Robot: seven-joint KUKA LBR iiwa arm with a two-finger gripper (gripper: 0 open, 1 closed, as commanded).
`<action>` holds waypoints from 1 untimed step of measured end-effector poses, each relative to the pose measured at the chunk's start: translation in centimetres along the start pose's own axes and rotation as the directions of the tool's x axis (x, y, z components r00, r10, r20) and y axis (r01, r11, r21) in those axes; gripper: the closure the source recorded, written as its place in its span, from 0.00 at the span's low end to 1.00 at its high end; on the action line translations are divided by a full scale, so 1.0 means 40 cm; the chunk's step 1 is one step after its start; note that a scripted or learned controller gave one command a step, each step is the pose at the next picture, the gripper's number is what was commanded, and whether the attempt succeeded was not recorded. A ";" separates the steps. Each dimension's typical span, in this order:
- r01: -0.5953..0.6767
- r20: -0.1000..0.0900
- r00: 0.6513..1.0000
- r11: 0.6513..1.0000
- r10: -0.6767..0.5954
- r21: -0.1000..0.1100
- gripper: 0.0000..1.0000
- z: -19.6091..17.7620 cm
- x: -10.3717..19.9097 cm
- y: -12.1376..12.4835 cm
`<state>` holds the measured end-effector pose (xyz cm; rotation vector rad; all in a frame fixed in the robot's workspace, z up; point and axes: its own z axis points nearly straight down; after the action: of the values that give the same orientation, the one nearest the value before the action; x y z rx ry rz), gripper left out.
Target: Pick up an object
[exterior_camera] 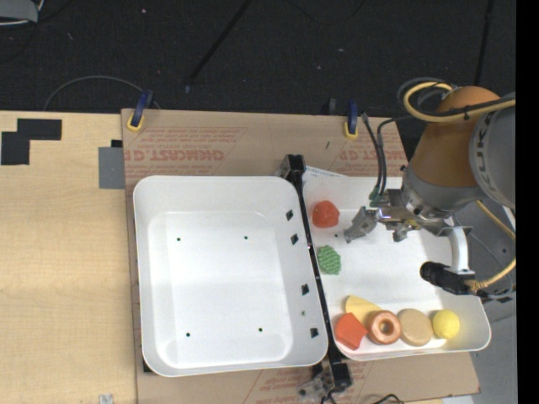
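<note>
My gripper hangs over the upper middle of the right bin, fingers spread open with nothing between them. A red-orange round object lies to its left near the bin's divider. A green textured object sits below that one. Along the bin's front edge lie a yellow wedge, an orange block, a ring-shaped doughnut, a tan round object and a yellow ball.
The left bin stands beside the right one, split from it by a black divider. Cables and a black fitting trail by the arm at the right. Clamps hold the cardboard at the back.
</note>
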<state>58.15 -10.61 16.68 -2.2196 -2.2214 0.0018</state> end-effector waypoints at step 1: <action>-0.002 -0.001 1.000 1.000 0.002 0.002 0.00 0.025 0.020 -0.194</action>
<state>50.38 -9.82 15.70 -2.2203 -2.2180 0.0035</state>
